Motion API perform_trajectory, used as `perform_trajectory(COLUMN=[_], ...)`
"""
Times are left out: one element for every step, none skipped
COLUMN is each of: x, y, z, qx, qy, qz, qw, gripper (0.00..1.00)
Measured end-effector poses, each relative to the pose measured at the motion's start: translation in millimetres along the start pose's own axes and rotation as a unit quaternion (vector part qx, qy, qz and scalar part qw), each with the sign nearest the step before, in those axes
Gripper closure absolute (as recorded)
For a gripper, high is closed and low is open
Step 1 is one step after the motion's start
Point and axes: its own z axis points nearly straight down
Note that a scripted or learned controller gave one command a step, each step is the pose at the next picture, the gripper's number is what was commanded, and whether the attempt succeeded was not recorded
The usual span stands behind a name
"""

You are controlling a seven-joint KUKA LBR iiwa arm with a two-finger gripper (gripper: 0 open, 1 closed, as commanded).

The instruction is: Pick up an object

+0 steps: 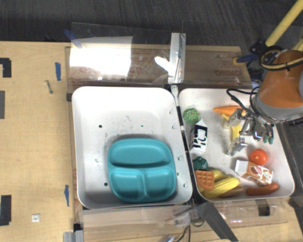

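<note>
The right bin (285, 155) holds several toy foods. My gripper (242, 135) hangs low over the bin's middle, beneath the orange wrist band. Just under it lies a small yellow piece (235, 132), and whether the gripper touches it I cannot tell. An orange carrot (225, 110) lies just behind the gripper. A red tomato (259, 157) sits to its front right, and a white cube (241, 165) in front of it.
A green broccoli (191, 115), a black-and-white carton (199, 137), a dark green piece (199, 162) and a waffle (204, 178) line the right bin's left side. Yellow corn (225, 185), a sausage (262, 189) and a printed packet (259, 174) lie along the front. A teal divided tray (141, 169) sits in the left bin (91, 115).
</note>
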Motion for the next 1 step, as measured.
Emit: perform_trajectory(x=[-2.3], y=[1.3], z=[-12.6], qx=[0.0], qy=[-0.004], qz=[-0.001], qw=[1.0], gripper=[1.0])
